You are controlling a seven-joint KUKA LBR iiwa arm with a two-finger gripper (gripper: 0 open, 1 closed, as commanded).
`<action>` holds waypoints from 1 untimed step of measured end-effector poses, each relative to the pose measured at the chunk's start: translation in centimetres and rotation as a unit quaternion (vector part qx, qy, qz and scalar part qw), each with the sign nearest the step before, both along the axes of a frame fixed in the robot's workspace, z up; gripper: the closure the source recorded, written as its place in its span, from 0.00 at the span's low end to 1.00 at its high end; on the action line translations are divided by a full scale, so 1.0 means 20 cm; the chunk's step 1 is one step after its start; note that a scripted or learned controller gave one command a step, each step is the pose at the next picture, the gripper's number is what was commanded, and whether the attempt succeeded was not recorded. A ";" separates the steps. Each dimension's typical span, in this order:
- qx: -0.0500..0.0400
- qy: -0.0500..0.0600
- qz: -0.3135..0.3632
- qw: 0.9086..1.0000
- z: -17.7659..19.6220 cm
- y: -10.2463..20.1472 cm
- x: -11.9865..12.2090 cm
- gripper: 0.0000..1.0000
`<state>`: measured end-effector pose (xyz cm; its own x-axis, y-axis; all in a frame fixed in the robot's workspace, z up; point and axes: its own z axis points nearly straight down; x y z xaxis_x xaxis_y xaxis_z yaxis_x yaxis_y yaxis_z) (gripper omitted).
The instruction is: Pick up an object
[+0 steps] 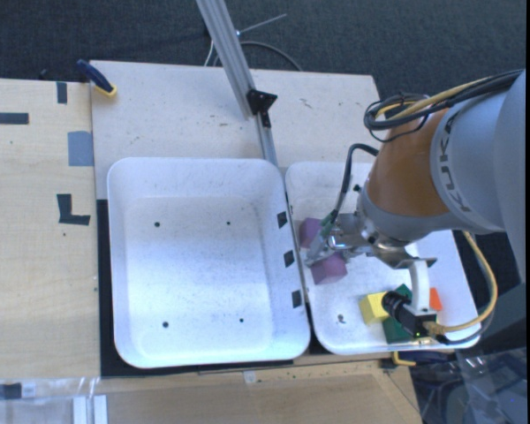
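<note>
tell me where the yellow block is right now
The yellow block lies in the right bin, near its front edge, beside a green block and below the arm's wrist.

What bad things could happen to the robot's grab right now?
The pincer sits low in the right bin, right beside two purple blocks near the bin's wall. It might close between them, or nudge one away and catch nothing. It is also tight against the wall between the two bins, so it could bump that edge. The yellow block and green block lie under the arm, which could brush them.
</note>
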<state>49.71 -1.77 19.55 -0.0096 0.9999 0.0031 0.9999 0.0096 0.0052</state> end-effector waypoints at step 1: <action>0.000 0.005 0.000 1.000 -0.02 0.55 -0.04 1.00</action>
